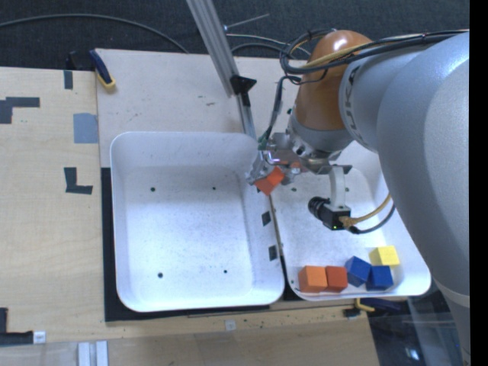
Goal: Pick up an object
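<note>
Jaws: closed on a small orange block, which sits between the fingers of the gripper; the opening is no wider than the block itself. The block hangs above the seam where the two bins meet and appears clear of both floors, though the slant of the view leaves its height uncertain.

Step in hand, as judged: the pick is made and the lift is under way or just complete. The next move calls for a steady rise or carry with the grip kept firm; the hold looks to be near the block's upper edge, so a slip is possible.

Arm: grey, with an orange band, reaching in from the right over the right bin.

Right bin: near its front edge, a row of two orange blocks, two blue blocks and one yellow block, touching or just beside one another, well apart from the held block.

Left bin: white, speckled floor.

Worktop: pale wood with grey tape marks.
</note>
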